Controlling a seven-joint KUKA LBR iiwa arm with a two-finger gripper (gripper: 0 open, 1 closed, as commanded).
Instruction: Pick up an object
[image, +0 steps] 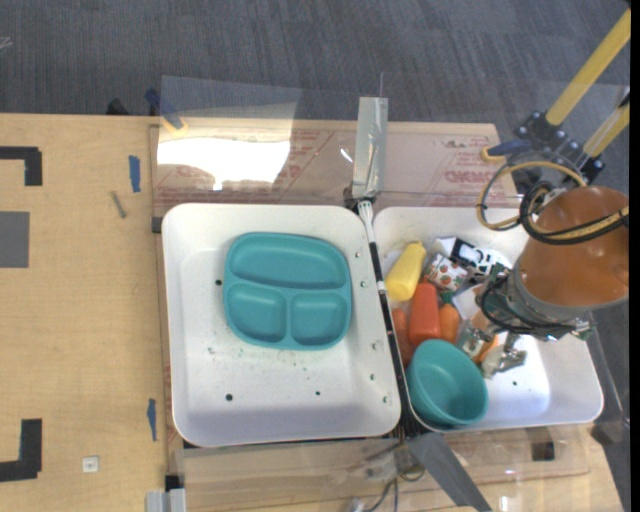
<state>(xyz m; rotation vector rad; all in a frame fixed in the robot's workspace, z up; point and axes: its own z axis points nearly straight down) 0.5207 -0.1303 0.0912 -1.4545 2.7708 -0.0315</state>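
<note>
- Right bin (570, 400): one yellow bottle-like object (405, 272), long axis running from upper right to lower left; one orange object (424, 312) just below it, upright in the view, the two touching.
- One teal bowl (447, 381) at the bin's near edge, mouth up.
- Small black-and-white item (468, 257), possibly a package; too cluttered to tell.
- Gripper (487, 345) low over the bin; finger state cannot be told.
- Left bin (190, 390): one teal divided tray (287, 289), three compartments.

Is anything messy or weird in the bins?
Nothing looks spilled or broken. The right bin is crowded: a teal bowl lies tipped on its side against orange toys. The teal tray sits flat alone in the left bin.
</note>
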